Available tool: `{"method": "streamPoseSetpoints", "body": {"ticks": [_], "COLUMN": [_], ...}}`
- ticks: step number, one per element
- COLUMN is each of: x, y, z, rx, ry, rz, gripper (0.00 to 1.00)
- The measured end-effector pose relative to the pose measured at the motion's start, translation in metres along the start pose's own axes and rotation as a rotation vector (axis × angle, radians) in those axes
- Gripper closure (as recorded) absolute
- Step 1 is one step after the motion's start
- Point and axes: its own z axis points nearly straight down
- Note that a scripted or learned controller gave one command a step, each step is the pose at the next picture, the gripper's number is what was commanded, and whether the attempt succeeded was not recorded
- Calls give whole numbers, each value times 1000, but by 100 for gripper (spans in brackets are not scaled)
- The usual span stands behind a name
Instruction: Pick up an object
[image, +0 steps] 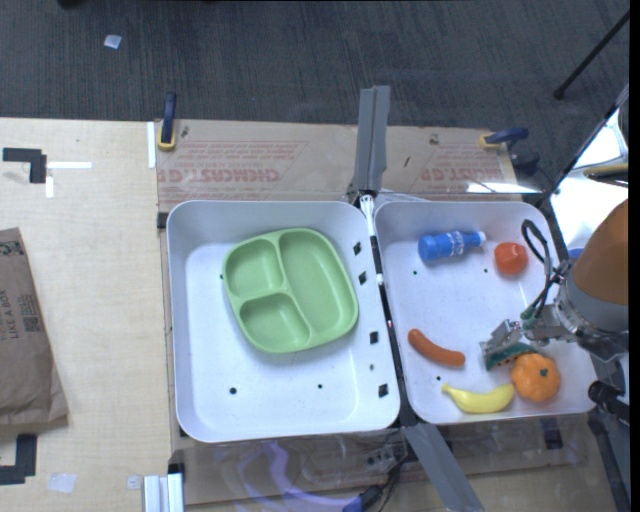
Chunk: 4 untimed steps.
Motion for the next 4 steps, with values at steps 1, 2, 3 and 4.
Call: {"method": "streamPoseSetpoints", "body": {"ticks": [1,2,3,4], "x": [0,77,73,70], "y": [1,11,32,101], "z": [-10,-71,-131,-144], "rx": [-3,0,1,3], "ry": [0,-1,-2,-3], "rz": [3,55,333,621], "gripper": [100,100,100,100]}}
